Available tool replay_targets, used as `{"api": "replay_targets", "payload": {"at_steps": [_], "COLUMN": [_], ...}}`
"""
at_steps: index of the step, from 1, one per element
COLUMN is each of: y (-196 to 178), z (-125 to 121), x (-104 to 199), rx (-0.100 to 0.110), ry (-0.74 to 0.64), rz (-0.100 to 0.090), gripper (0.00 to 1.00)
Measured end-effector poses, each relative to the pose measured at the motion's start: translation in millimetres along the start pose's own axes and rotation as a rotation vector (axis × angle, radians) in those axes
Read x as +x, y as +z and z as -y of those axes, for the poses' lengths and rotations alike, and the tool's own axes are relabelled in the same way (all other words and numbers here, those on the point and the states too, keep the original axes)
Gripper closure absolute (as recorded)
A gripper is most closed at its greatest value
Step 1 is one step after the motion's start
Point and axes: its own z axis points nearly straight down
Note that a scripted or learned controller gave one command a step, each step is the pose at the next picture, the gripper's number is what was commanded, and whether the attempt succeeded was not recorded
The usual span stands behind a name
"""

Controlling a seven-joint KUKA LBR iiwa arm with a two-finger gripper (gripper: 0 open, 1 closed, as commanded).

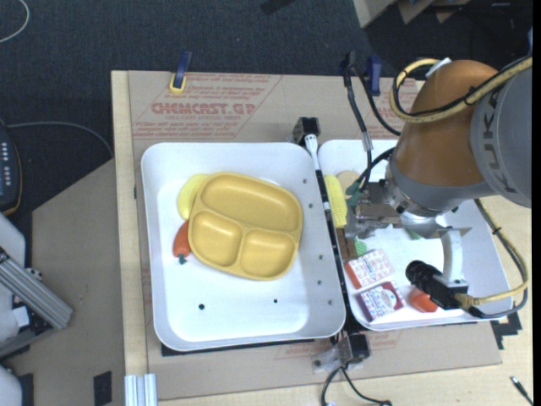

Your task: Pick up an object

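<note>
- The grey two-finger gripper [365, 212] is low in the right white bin [486, 252], near its left wall. The big arm hides most of it, so I cannot tell if it is spread wide or pressed together, or if it holds anything.
- It looks like the reaching-down step of the pick.
- A yellow bumpy toy corn cob [336, 197] lies just beside the gripper. A small green bit [362, 245] lies just below it.
- Next the gripper needs to close on one thing and lift it straight up.
- Two little red and white packets [374, 282] lie nearer the front.
- The left white bin [254, 311] holds a yellow plastic tray with three parts [245, 225] and an orange-red toy pepper [182, 242].
</note>
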Motion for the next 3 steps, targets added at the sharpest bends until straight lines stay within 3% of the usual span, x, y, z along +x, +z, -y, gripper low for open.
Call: {"api": "replay_targets", "payload": {"at_steps": [1, 2, 3], "y": [-5.6, 10.2, -7.2], "z": [-13.6, -8.8, -5.2], "x": [12.3, 9.7, 10.9], "rx": [-0.006, 0.001, -0.006], "ry": [-0.001, 0.002, 0.000], "rz": [0.001, 0.000, 0.001], "gripper": [1.00, 1.00, 1.00]}}
